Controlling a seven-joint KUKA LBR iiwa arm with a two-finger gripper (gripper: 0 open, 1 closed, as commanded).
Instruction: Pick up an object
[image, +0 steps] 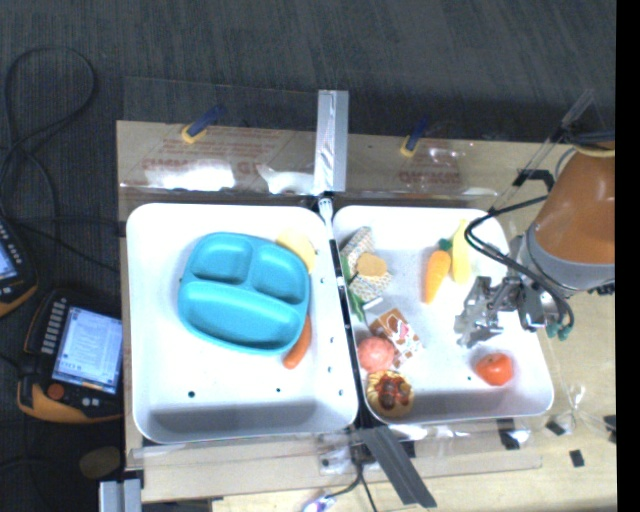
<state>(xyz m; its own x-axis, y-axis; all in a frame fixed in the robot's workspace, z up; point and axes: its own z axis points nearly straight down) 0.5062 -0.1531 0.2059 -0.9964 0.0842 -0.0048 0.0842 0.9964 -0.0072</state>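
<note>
Hovering in the right bin (520, 400), the claw (478, 318) is flanked by a tomato (493, 368) and carrot (435, 273); its grip cannot be told.

Place: a robot test lab, not a home.
Signs: two white bins (140, 400) on a taped desk (150, 160), toy food (390, 392), a control tablet (75, 355) (screen lit), loose cables (40, 110) on dark carpet.

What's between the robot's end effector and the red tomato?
Nothing. In the camera view, only bare white bin floor separates the end effector from the tomato just below it.
</note>
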